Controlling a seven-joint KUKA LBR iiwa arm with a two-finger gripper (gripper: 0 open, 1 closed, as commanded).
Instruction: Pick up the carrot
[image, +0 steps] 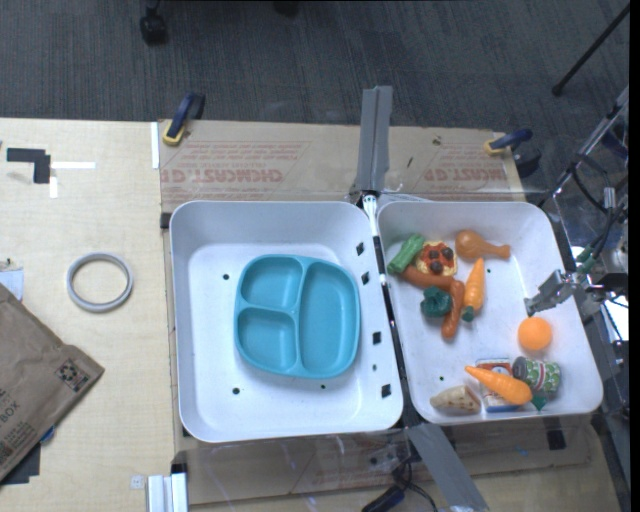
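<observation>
on the right side of the bench, the right bin (565, 395) holds a heap of toy food, and the gripper (556, 290) sits at the bin's right wall, just above an orange ball (535, 334); whether it is open or closed cannot be told, and nothing is seen in it. the carrot (474, 284) lies near the middle of the bin, long and tapered, touching a second orange piece (455, 312) beside it. it looks like light, stiff, smooth plastic, so it may slip; a grip across the thick middle seems best. another carrot with green top (499, 384) lies near the front wall, so two or three carrot-like pieces can be counted. the left bin (200, 330) has one blue divided plate (298, 316). one tape ring (100, 281) lies outside.
</observation>
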